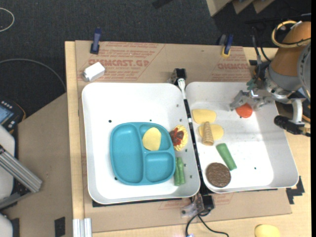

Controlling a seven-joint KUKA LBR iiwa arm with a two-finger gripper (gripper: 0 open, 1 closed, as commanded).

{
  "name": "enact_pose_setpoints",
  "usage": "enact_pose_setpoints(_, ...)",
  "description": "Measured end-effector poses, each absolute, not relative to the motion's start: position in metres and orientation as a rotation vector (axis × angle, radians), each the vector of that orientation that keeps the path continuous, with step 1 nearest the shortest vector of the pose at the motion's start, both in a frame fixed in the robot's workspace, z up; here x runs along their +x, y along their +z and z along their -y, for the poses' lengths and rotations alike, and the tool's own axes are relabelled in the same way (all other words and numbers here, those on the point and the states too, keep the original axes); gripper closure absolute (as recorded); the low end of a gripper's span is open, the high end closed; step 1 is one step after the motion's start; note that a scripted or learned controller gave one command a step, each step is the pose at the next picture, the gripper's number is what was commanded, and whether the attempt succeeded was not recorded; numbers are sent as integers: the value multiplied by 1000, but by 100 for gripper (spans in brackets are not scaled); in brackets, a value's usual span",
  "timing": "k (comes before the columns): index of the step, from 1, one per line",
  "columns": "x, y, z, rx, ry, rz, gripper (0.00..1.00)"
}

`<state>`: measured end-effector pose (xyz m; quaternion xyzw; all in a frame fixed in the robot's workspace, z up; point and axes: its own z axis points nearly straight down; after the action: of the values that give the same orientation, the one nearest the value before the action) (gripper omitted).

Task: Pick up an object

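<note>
My gripper (245, 102) hangs over the far part of the right bin (276, 157), fingers spread and pointing down, open. A small red object (244, 112) lies on the bin floor right at the fingertips; nothing shows it lifted or clamped. Nearer the bin's left wall lie a yellow piece (204, 115), a tan ribbed cone (208, 134) resting on another yellow piece (216, 131), a green stick (226, 156) and a brown round disc (217, 175).
The left bin (98, 112) holds a teal divided tray (128, 154) with a yellow item (152, 138) in one compartment. A red-and-yellow item (178, 137) and a green piece (178, 172) lie beside it. A white block (94, 72) sits on the bench.
</note>
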<state>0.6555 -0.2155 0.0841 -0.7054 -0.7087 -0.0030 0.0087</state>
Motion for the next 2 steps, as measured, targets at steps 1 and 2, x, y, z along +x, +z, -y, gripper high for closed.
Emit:
enact_pose_setpoints(1, 657, 96, 219, -2216, -6, 2228, 100)
enact_pose_setpoints(2, 657, 96, 219, -2215, -5, 2227, 0)
